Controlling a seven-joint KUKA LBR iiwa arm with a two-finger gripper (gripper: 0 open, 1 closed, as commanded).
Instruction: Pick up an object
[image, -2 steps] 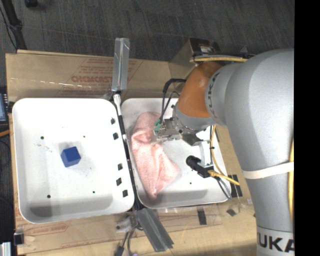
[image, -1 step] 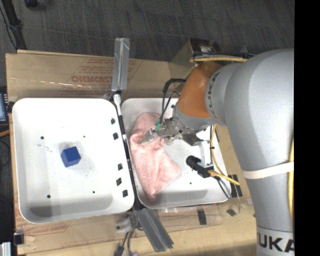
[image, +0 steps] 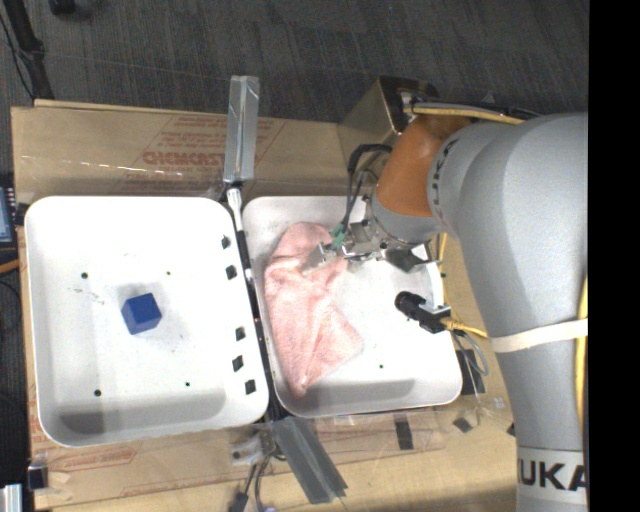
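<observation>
Over the top edge of the pink cloth (image: 310, 312), in the bin (image: 395, 357) nearer the arm, the gripper (image: 328, 252) sits low; whether it is open or closed I cannot tell. This looks like the grasp step: next, pinch a fold and lift.

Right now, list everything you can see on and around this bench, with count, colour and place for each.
cube: one, blue, in the left bin, left of its middle
cloth: one, pink, crumpled, in the left half of the right bin
left bin: one, white, shallow
right bin: one, white, shallow, next to the left one
cardboard: one sheet, brown, under and behind the bins
bar: one, grey metal, at the far end of the gap between the bins
arm: one, grey with an orange band, reaching in from the right
gripper: one, at the far edge of the cloth
</observation>
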